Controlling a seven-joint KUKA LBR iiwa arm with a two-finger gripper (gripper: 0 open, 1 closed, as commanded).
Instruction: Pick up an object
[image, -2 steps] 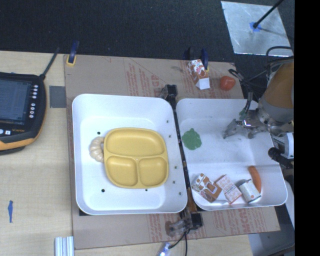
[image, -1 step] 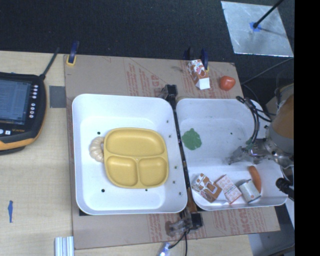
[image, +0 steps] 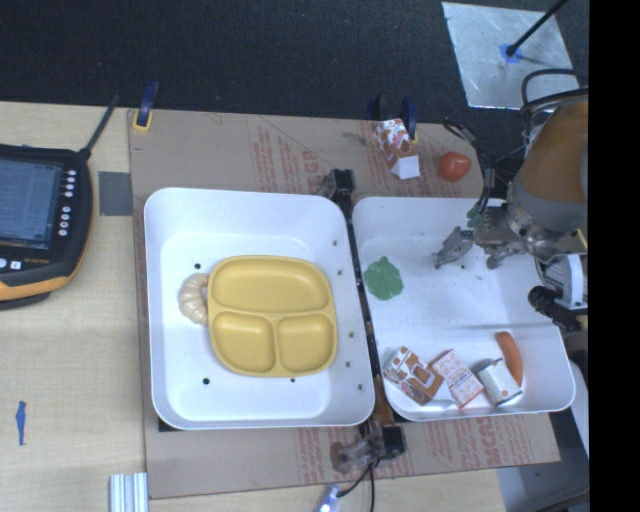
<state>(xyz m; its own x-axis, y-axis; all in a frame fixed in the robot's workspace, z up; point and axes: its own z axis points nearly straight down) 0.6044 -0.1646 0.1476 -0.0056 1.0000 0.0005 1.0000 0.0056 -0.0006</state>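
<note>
The gripper (image: 470, 248) hangs over the right bin (image: 560, 400), fingers spread, gripping nothing. The desk (image: 60, 370) is pale wood under a cardboard sheet (image: 250, 150); a teach pendant (image: 40, 225) lies at left. The left bin (image: 170, 300) holds a yellow divided tray (image: 272, 314). The right bin holds a green object (image: 383, 279), small cartons (image: 432, 376) and an orange carrot (image: 510, 356) near its front edge.

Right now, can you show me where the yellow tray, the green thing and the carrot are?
yellow divided tray (image: 270, 313), camera view, middle ridge.
green leafy piece (image: 383, 279), camera view, its centre.
carrot (image: 510, 357), camera view, mid-length.
</note>
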